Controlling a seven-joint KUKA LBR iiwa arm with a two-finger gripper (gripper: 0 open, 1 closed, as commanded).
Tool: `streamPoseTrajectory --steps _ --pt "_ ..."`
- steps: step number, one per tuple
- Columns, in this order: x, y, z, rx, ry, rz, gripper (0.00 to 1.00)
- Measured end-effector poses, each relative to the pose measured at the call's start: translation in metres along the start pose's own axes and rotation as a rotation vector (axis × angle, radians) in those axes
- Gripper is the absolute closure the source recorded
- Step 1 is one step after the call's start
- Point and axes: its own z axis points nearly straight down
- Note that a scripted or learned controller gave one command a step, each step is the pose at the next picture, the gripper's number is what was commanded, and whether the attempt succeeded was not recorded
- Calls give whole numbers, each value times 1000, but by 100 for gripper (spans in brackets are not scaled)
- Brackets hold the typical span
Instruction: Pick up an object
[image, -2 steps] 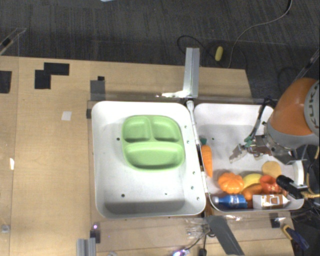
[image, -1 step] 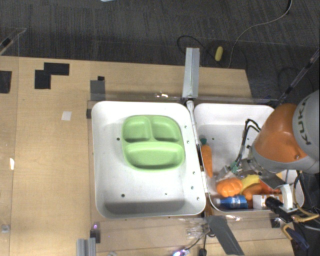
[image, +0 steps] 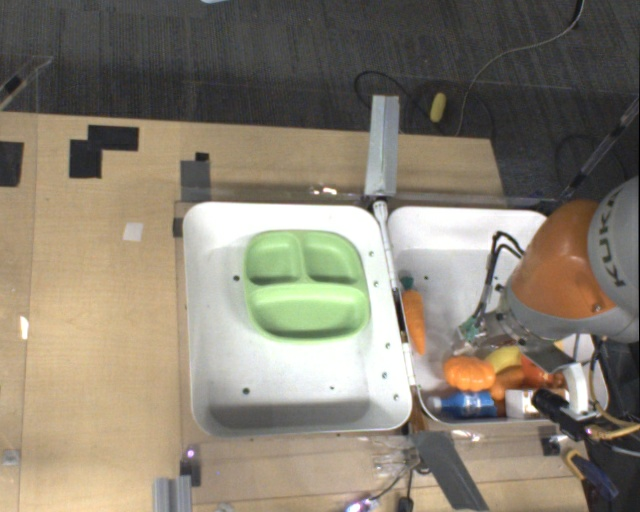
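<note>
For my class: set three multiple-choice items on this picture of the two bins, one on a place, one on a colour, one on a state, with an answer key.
1. Where does the green divided plate lie?
A. left bin
B. right bin
C. on the floor

2. What colour is the long carrot-shaped piece by the right bin's left wall?
A. blue
B. orange
C. white

3. How does the green plate sit?
A. on edge
B. flat, compartments facing up
C. under other objects

Key: 1 A, it rests in the left bin. 2 B, it is orange against the white of the right bin. 3 B, all three compartments show.
</note>
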Motion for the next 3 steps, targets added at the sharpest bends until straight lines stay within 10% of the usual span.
streamPoseTrajectory --steps 1,2,3 --pt "58 68 -82 21 5 24 100" --pt "52 44 -80 25 3 170 100" --pt "52 44 -80 25 3 170 0"
